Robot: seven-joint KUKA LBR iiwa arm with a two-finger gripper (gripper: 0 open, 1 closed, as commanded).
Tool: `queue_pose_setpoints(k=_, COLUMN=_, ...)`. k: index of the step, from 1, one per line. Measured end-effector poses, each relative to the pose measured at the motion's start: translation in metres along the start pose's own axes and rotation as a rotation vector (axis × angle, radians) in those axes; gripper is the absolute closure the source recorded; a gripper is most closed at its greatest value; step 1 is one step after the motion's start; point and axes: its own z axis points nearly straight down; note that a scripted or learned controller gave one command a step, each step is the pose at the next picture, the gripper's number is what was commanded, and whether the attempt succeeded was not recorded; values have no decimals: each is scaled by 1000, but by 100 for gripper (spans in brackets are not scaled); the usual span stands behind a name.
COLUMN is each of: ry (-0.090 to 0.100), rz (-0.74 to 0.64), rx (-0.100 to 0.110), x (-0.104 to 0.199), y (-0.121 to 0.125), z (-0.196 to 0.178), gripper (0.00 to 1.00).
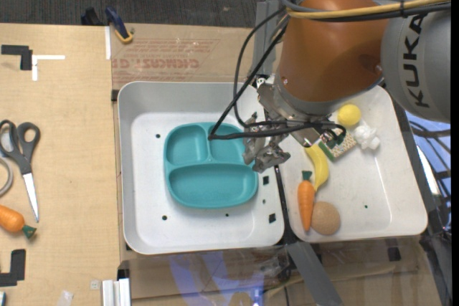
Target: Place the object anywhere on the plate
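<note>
The plate [208, 172] is smooth teal plastic with a soft sheen. The bins [136, 175] look like matt white plastic. The surface [57, 175] is pale, matt wood. Brown cardboard [172, 62] lies behind. The arm's orange band [330, 46] is glossy.

Plate [208, 175] sat mid left bin [136, 175], its compartments bare; open bin floor at 6 and 9 o'clock of it. Arm [337, 39] and gripper [264, 154] crowded its 3 o'clock edge. Right bin: banana [318, 167], carrot [306, 206], egg [325, 218] clustered.
</note>
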Motion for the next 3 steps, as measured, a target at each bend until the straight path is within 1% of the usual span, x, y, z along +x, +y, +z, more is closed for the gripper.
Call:
queue_pose_setpoints(k=1, ry=-1, rz=286, rx=2, x=-19, y=-75, z=-19, gripper=100)
queue_pose_setpoints(k=2, ry=0, rz=268, rx=2, x=24, y=-150, z=-22, gripper=100)
queue_pose_setpoints(k=3, ry=4, rz=221, rx=-1, x=31, y=-167, z=74, gripper=100)
